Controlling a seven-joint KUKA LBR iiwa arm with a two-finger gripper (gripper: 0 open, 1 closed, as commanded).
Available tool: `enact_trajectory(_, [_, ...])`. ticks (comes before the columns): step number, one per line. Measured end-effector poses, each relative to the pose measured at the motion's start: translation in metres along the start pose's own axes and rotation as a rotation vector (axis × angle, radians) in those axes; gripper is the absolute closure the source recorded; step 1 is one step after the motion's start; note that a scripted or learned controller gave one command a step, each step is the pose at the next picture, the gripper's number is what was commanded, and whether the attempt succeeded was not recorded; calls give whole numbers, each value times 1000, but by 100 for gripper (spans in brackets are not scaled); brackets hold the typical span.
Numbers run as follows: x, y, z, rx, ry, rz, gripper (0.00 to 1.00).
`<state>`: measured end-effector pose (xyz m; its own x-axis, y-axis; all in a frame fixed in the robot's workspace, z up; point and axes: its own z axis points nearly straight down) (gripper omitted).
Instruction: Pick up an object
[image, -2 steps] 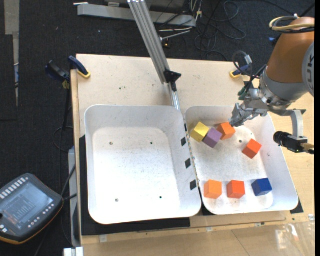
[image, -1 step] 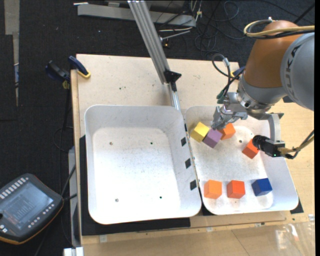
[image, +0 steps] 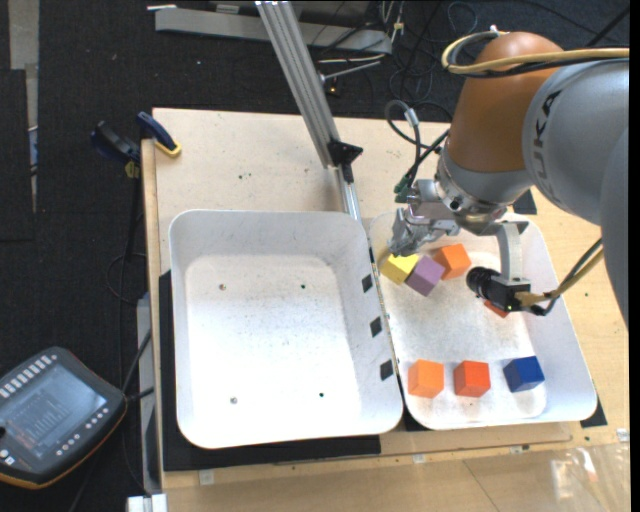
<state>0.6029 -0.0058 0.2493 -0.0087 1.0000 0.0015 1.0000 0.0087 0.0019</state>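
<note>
Six blocks (image: 427, 273) lie in the right bin (image: 565, 395), beside the left bin (image: 190, 235).

Left bin (image: 200, 240) open throughout, right bin (image: 560, 400) crowded, clustered blocks (image: 425, 270) under hand (image: 412, 238)

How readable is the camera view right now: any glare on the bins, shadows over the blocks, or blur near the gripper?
Camera view: light is even, the left bin bright white with its speckles still sharp; the arm shades the yellow block and purple block under the gripper, which looks slightly soft; the bottom-row blue block is crisp.
</note>
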Motion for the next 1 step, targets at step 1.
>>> enact_trajectory(1, [51,6,-6,0,0,1,100])
